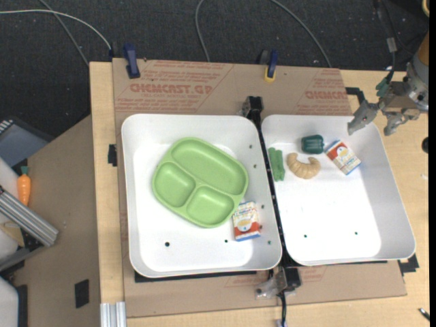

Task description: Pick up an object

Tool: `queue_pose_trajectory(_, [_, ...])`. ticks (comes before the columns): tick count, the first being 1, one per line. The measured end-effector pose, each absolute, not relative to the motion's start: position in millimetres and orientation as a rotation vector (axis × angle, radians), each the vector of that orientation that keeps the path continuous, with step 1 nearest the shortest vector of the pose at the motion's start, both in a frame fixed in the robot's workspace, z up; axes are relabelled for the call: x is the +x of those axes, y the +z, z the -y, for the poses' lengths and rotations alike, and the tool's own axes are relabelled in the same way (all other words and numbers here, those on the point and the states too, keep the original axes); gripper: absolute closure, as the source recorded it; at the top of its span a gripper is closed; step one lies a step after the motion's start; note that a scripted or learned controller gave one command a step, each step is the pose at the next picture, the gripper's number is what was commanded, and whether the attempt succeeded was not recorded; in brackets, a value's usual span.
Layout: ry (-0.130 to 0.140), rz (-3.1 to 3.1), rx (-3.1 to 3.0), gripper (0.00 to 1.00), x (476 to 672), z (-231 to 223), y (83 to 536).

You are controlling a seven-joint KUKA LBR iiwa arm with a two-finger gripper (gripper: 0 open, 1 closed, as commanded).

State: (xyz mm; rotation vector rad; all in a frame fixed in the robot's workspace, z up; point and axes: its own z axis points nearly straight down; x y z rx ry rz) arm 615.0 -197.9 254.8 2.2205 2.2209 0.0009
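Over the right bin's far right corner: gripper (377,118), fingers spread, nothing between them.
Arm: reaches in from the right edge, wrist above the bin rim.
Right bin (340,237): holds four things, all in its far half.
Carton (343,157): small red-and-white box, tilted, nearest the gripper but apart from it.
Green block (312,142): dark green, just left of the carton.
Croissant (304,166): tan, curved, just below the green block.
Green stick (275,163): lies along the bin's left wall.
Left bin (136,182): holds a plate and a second carton.
Plate (199,181): light green, three compartments, mid-bin.
Second carton (246,221): touching the plate's near right edge.
Worktop (109,114): cardboard sheet under both bins, two blue clamps on its far edge.
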Motion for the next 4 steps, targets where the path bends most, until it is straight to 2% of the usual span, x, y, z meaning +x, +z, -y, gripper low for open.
queue_pose_trajectory(1, [0.001, -2.228, 2.216, 0.0, 660.7, 142.7, 226.0])
queue_pose_trajectory(2, [-0.01, -2.224, 2.231, 0.0, 605.9, 165.3, 110.7])
queue_pose_trajectory(3, [0.002, -2.227, 2.217, 0.0, 643.6, 114.9, 84.2])
queue_pose_trajectory(4, [0.0, -2.222, 2.221, 0.0, 643.0, 117.8, 85.1])
